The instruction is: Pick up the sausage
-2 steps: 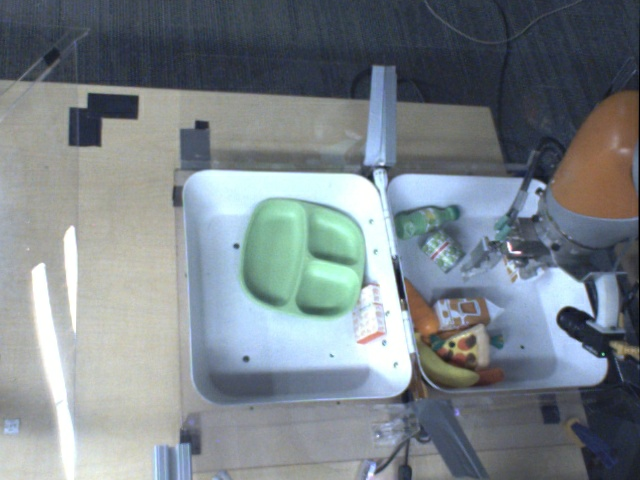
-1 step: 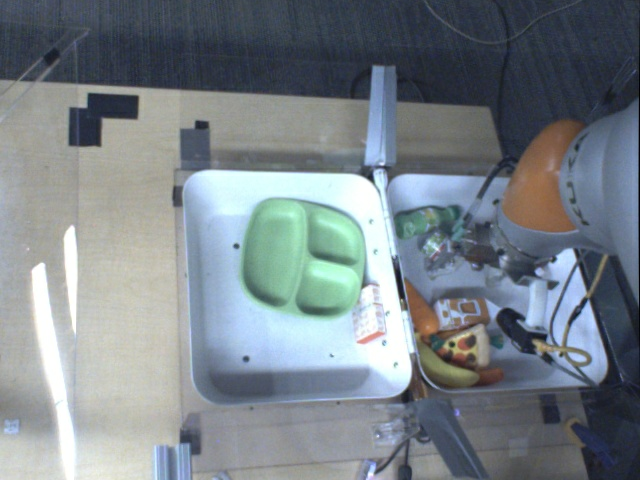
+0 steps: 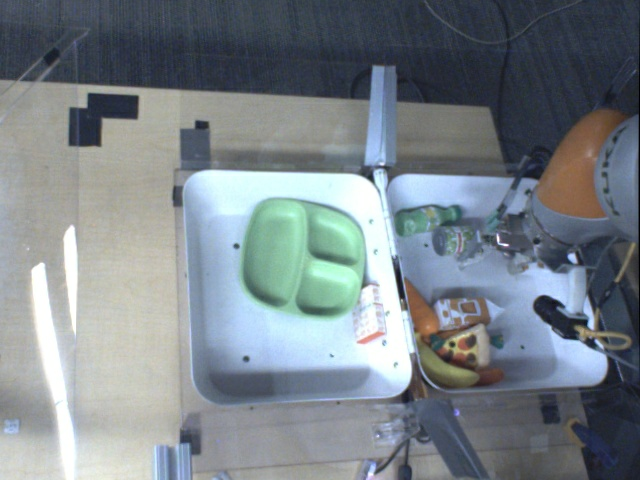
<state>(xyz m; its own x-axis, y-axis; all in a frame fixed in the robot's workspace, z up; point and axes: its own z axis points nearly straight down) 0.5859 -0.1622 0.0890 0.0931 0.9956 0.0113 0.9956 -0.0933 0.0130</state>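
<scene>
The small reddish-brown sausage (image 3: 488, 375), as far as it can be made out, lies at the lower edge of the right shallow white bin (image 3: 545, 360). It is tucked against the yellow banana (image 3: 445, 369) and just under the toy pizza slice (image 3: 463, 346), so little of it is exposed. An orange carrot (image 3: 419, 312) and a small brown-and-white carton (image 3: 460, 311) crowd the same corner, which would probably hinder a clean descent. Higher in the bin lie a green bottle (image 3: 428, 218) and a clear can (image 3: 458, 240). The pincer (image 3: 506, 234) of the grey arm with orange band (image 3: 580, 173) hangs beside that can, well apart from the sausage. Its opening cannot be told, and nothing is seen in its hold. The left white bin (image 3: 220, 353) holds a green divided plate (image 3: 303, 256) and a small red-and-white carton (image 3: 370, 319) on the pale wooden bench (image 3: 110, 288).
</scene>
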